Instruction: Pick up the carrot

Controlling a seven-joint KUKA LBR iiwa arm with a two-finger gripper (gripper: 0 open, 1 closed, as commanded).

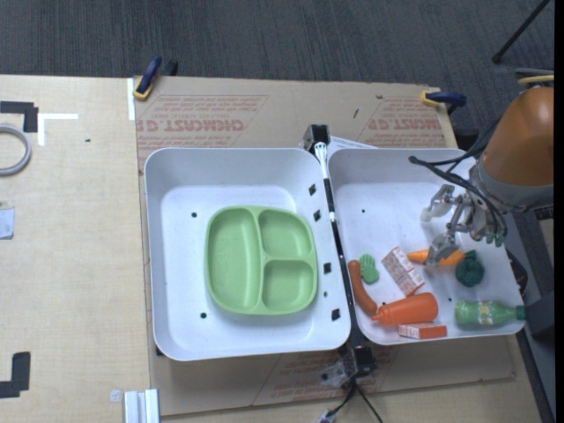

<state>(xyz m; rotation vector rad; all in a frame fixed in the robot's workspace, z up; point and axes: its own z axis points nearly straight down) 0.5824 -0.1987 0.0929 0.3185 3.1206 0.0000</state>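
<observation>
The carrot (434, 256) is a small orange piece lying in the right bin (388, 179), with a dark green leafy end (470, 270) to its right. My gripper (447, 236) reaches in from the right and sits directly over the carrot's middle, down close to it. Its metal tips overlap the orange body and hide part of it. The arm's orange band (524, 139) is at the right edge of the view.
The right bin also holds a large orange bottle-like item (408, 309), a sausage (359, 291), a small green piece (369, 271), a patterned packet (403, 270), a green bottle (487, 314) and a small red box (421, 330). A green divided plate (262, 260) lies in the left bin (176, 236).
</observation>
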